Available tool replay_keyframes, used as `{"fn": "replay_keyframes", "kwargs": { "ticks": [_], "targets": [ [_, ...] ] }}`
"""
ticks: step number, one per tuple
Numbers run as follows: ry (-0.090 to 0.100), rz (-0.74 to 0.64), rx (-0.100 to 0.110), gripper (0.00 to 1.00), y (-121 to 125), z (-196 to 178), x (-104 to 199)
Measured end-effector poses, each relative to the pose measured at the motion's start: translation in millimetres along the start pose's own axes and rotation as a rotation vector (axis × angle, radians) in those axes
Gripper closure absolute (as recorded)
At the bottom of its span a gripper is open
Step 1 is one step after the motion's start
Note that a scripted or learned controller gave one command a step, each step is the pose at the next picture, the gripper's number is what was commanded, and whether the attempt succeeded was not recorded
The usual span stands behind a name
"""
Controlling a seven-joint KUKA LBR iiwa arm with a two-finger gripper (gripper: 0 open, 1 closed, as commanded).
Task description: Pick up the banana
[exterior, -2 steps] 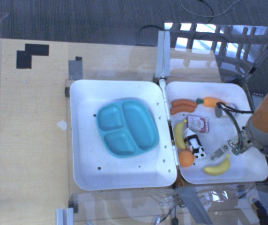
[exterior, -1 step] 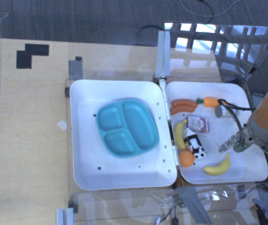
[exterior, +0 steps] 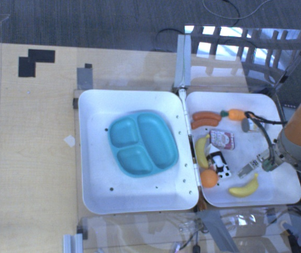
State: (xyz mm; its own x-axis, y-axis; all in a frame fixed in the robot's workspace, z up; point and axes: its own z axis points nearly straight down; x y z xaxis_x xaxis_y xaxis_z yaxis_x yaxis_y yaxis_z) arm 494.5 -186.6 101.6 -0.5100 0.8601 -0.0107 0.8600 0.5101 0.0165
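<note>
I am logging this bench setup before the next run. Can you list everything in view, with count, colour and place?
Bins: two, white, side by side on the bench.
Divided plate: one, blue, in the left bin.
Bananas: two, yellow, right bin; one near the front, one along the left wall.
Orange: one, orange, right bin, front left.
Sausages: two, red-orange, right bin, back.
Carrot: one, orange with green top, right bin, back.
Packet: one, red and white, right bin, middle.
Cow toy: one, black and white, beside the orange.
Gripper: one, grey, above the front banana.

A light wooden table [exterior: 29, 157] is seen below a dark grey carpet floor [exterior: 87, 9], where a thin cable [exterior: 229, 7] is laid.
</note>
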Motion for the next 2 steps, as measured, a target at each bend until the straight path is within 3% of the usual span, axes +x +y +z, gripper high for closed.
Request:
{"fn": "replay_keyframes", "kwargs": {
  "ticks": [1,2],
  "targets": [
    [-0.001,-0.056,0.006,0.0,-1,11,5],
    [0.006,-0.094,0.01,0.0,3,-8,15]
  ]
}}
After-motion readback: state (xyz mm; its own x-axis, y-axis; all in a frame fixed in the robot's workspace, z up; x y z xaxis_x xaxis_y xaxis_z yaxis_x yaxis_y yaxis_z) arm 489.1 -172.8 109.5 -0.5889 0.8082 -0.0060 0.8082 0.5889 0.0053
